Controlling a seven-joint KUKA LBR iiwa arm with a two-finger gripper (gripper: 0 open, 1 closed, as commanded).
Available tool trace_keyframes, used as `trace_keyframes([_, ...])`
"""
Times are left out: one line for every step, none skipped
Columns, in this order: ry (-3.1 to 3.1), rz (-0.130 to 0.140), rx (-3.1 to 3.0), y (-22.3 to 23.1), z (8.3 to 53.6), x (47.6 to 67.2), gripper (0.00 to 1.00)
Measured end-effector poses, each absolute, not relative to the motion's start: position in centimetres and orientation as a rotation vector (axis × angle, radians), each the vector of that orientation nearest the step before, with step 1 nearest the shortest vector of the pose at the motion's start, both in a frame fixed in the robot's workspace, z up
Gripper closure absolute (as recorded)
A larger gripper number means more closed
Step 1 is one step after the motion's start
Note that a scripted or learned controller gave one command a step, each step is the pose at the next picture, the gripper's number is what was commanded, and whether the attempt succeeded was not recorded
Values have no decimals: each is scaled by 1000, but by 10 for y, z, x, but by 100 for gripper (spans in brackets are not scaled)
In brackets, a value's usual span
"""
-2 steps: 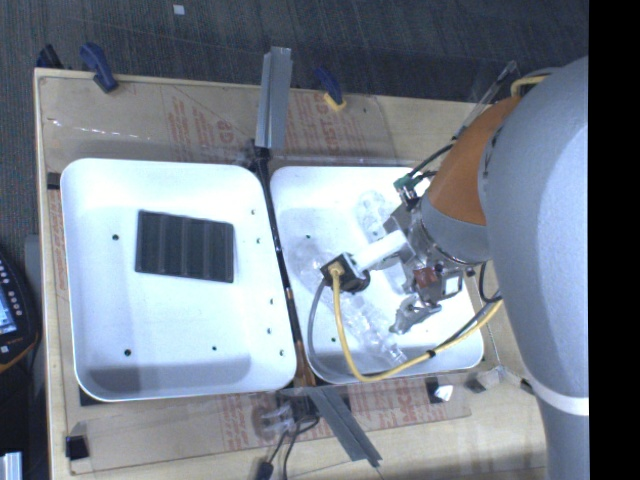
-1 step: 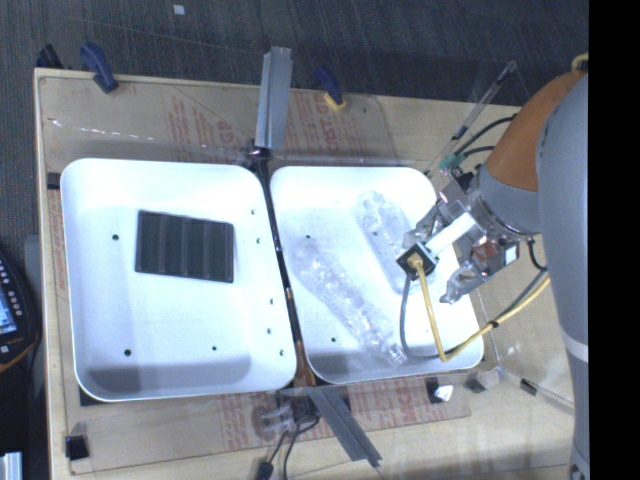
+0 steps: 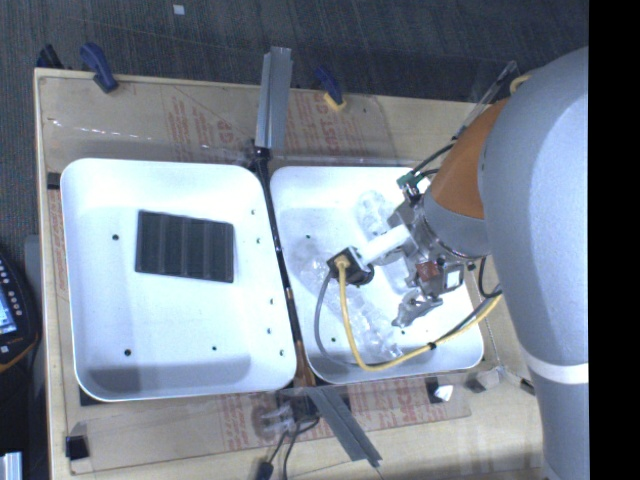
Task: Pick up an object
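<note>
A black ribbed rectangular pad (image 3: 185, 246) lies flat in the left bin (image 3: 90, 183), toward its upper middle. In the right bin (image 3: 300, 193) lie several clear plastic pieces, hard to make out against the white: one near the back (image 3: 372, 208), one by the left wall (image 3: 306, 264), one near the front (image 3: 376, 340). My gripper (image 3: 409, 312) hangs low over the right bin's right half, just above and right of the front clear piece. The grey arm and its orange band (image 3: 462, 183) hide the bin's right wall.
A yellow cable (image 3: 352, 326) and a black cable loop down from the wrist across the right bin's floor. A grey metal bar (image 3: 272, 96) stands at the back between the bins. Blue clamps (image 3: 98, 66) grip the bench's far edge.
</note>
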State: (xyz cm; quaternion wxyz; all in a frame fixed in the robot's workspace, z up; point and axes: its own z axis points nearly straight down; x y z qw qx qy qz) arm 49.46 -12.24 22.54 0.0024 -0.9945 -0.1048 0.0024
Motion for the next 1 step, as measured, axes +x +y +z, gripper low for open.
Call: trace_keyframes([-354,3,-3118,-195,265,477,0])
